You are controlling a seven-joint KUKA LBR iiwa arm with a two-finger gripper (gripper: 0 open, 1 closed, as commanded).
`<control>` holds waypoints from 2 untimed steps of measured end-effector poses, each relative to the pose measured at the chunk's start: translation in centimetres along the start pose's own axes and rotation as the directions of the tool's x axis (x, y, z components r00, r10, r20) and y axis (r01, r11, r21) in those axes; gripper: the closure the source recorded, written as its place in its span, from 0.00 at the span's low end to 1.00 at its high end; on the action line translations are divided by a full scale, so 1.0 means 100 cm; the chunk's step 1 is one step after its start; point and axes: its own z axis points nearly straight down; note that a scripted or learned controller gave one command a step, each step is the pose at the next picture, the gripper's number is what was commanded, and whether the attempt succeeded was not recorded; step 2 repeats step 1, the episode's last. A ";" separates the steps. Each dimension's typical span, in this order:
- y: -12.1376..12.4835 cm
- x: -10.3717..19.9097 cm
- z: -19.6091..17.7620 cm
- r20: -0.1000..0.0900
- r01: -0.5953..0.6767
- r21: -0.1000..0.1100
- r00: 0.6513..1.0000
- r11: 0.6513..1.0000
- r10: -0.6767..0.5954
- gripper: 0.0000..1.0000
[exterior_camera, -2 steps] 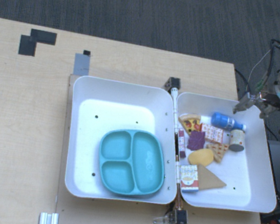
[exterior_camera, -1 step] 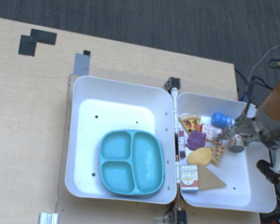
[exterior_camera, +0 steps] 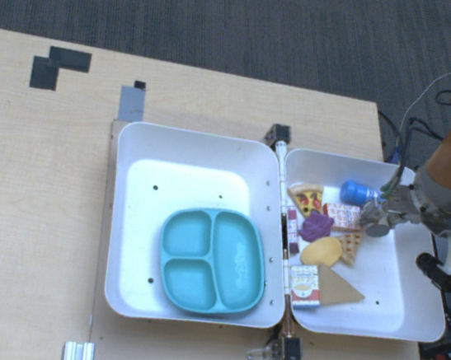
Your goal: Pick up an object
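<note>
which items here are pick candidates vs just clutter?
Job: gripper; right bin toys: blue bottle, pizza slice, purple toy, yellow lemon, carton, brown wedge.

Lying about: blue tray in left bin; black tape on bench.

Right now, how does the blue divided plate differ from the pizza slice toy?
The blue divided plate lies in the left bin; the pizza slice toy lies in the right bin. The plate is far larger and plain light blue, while the slice is small, yellow with red spots. The plate lies alone; the slice is crowded among other toys. Both lie flat.
</note>
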 end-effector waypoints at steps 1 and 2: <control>-0.113 0.062 -0.076 -0.003 -0.004 0.014 1.000 1.000 0.004 1.00; -0.113 0.062 -0.076 -0.003 -0.004 0.014 1.000 1.000 0.004 1.00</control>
